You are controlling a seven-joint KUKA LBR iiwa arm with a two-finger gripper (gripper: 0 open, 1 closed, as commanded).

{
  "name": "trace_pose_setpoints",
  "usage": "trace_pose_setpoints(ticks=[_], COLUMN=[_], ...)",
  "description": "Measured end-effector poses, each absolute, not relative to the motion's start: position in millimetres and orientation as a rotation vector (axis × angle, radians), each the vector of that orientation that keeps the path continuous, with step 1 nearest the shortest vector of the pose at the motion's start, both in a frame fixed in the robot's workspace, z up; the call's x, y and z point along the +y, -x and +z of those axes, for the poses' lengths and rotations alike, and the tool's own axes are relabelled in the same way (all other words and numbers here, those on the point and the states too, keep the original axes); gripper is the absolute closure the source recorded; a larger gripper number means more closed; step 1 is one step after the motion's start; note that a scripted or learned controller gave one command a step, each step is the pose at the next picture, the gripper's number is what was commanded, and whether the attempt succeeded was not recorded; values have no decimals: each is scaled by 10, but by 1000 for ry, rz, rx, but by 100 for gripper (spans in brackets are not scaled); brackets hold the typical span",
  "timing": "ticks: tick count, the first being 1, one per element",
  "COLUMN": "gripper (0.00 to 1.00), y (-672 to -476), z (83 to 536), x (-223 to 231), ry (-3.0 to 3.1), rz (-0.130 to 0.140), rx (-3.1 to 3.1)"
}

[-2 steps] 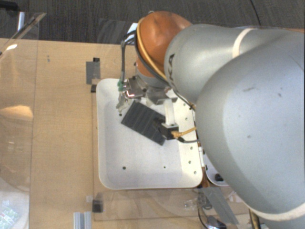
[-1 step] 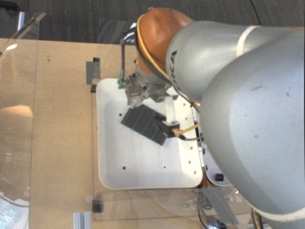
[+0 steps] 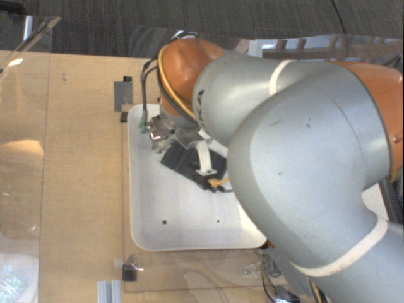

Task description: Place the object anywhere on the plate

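Reaches in from the right with the grey arm (image 3: 303,144), bringing the gripper (image 3: 158,133) low over the far left corner of the white bin (image 3: 183,232), close above the bin floor. Probably held so low and so near that corner in order to work at something lying there, though impossible to confirm from this angle. Cannot tell whether the gripper is open or closed, nor whether anything is gripped: too small here, and partly shaded by the wrist.

Cannot say where the object lies either. Covers most of the right side of the bench (image 3: 76,169) with the arm's bulk, so perhaps hidden under it, perhaps just beneath the gripper. Same doubt for the plate.

Therefore no honest word on which way the object points or how its long axis runs; would need a freer look first.

On the near part of the bin floor, plain white with two small dark dots (image 3: 164,221), likely holes or screws.

Judged as the picking stage rather than the placing one, with the placing not yet done.
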State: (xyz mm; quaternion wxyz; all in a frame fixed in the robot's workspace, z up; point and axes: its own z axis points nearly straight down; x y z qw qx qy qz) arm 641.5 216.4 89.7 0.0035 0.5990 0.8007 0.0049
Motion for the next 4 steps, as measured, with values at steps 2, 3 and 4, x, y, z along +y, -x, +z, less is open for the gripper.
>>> trace_pose_setpoints(ticks=[2,3,4], gripper=[100,100,0], y=[-6697,-6614,-6617], z=[929,890,877], x=[1608,2297,2261], ry=[-1895,-1977,-1981], rz=[26,14,7], rx=[2492,2436,2432])
